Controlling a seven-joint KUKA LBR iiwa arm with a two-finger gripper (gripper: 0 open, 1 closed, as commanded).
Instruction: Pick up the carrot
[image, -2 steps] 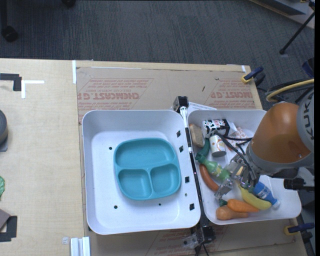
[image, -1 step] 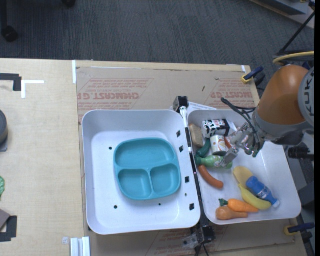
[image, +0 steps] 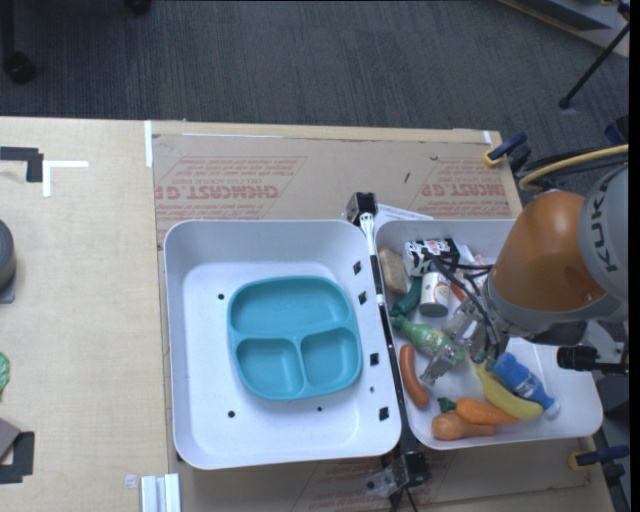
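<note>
1. On the far left, the desk (image: 70, 300) carries only small fixtures along its edge, well apart from the work.
2. Left bin (image: 190, 400): holds a blue divided tray (image: 295, 337) lying flat at its middle. The tray's three compartments carry nothing, so it reads as a likely drop-off point rather than a pick site.
3. Right bin (image: 575, 420): holds the clutter. A sausage (image: 413, 375) lies near the shared wall; a green item (image: 420, 335) and a small can (image: 434, 292) sit further back.
4. Carrot (image: 472, 412): lies on its side along the near wall of the right bin, just beside the banana (image: 510, 395) and a rounded orange piece (image: 450, 427). Tight neighbours leave little room for finger entry.
5. Pincer (image: 452, 352): hangs low over the bin's middle, above and behind the carrot, apart from it. Its fingers look slightly spread with nothing between them, though wrist cabling blurs the detail.
6. Arm (image: 545, 265): reaches in from the right, its orange band masking the bin's back corner.
7. Judgement: the grasp has not begun; the pincer needs to shift toward the near wall before descending.
</note>
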